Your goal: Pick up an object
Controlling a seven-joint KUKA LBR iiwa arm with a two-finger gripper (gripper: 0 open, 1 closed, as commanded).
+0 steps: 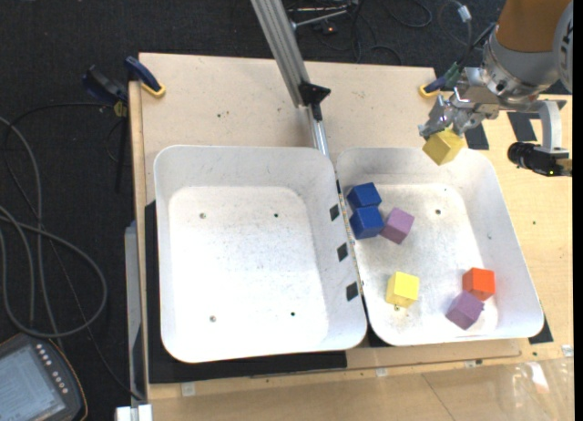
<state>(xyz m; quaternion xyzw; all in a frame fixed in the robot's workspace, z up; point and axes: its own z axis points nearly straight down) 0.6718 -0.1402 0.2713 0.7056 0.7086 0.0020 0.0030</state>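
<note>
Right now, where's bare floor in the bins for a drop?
The left bin floor is bare wall to wall. In the right bin, free floor lies along the far wall and in the middle, between the purple cube and orange cube. Crowded: the two blue cubes by the divider, and the near right corner. The claw holds a yellow block.

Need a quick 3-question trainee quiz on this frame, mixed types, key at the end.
1. True or false: the gripper holds a yellow block above the right bin.
2. How many blocks lie in the right bin? A) four B) six C) eight
3. Fill in: the orange block touches a ____ block.

Key:
1. True. The block sits between its fingers, near the bin's far rim.
2. B: two blue blocks, two purple, one yellow block and one orange.
3. Purple.
</note>
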